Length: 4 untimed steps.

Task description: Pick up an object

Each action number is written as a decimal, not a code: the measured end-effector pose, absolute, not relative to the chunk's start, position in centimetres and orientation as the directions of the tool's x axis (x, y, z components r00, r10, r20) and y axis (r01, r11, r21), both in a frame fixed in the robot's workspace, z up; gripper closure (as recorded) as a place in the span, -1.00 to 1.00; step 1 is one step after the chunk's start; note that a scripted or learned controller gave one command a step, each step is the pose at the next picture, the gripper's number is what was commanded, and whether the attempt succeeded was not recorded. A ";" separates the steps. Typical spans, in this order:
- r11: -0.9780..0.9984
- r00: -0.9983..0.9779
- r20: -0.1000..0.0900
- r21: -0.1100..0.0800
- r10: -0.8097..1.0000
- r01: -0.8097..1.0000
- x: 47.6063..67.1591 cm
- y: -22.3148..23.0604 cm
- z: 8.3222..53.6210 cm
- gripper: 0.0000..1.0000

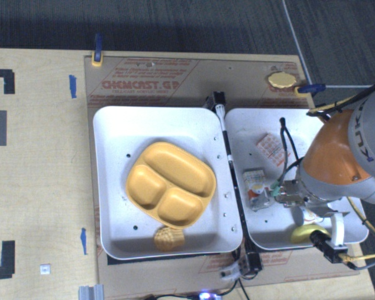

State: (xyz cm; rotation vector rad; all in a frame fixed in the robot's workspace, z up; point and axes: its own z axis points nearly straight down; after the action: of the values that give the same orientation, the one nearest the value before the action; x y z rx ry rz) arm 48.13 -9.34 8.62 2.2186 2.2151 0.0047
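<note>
My gripper [276,192] reaches down into the right bin [237,167], below the orange wrist band [334,158]. Its tip is beside a small clear packet with red and green contents [255,186], near the bin's left wall. A white packet with red print [270,147] lies farther back in the same bin. A yellow banana-shaped object [307,232] rests at the bin's front, partly under the arm. The arm's body hides much of the right bin's floor.
The left bin [106,167] holds a large yellow three-compartment tray [170,183] and a small tan woven ball [169,237] at its front. A black divider [228,161] with cables runs between the bins. A gold disc [282,79] lies on the cardboard behind.
</note>
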 end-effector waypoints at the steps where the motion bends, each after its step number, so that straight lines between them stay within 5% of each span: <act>1: -0.001 0.001 -0.003 0.011 1.000 1.000 48.3 -9.3 9.7 1.00; 2: -0.001 0.001 -0.003 0.011 1.000 1.000 48.3 -9.3 9.7 -1.00; 4: 0.000 0.000 -0.002 0.004 1.000 1.000 48.1 -9.3 8.6 -1.00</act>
State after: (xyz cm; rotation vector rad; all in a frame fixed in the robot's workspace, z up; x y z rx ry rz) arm 48.08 -9.30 8.61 2.2185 2.2175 0.0023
